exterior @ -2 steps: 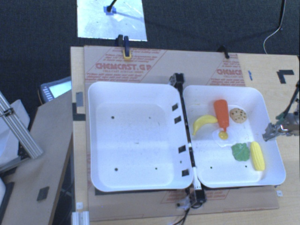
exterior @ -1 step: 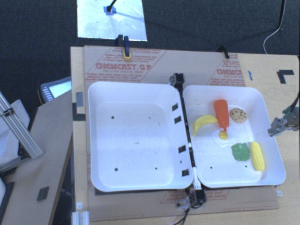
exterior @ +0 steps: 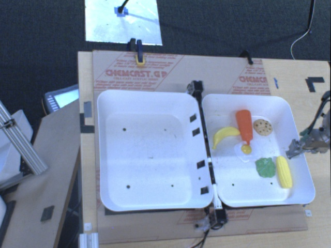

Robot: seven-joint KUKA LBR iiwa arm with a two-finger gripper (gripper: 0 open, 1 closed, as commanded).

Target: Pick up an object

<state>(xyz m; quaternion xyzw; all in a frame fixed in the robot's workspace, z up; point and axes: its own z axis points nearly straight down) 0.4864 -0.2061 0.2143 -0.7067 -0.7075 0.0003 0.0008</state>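
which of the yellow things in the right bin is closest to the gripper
The corn cob, lying by the right wall just below the gripper. The banana sits across the bin, left of the orange carrot.

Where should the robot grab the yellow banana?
Probably across the middle of the curved yellow toy banana, coming straight down from above. It lies flat in the right white bin, and its middle has free space on both sides, away from the orange carrot-shaped toy.

arm: at right edge | gripper: low, pointing left

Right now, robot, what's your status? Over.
Gripper at right bin's right rim, holding nothing. Corn nearest, beside green toy. Nothing blocking.
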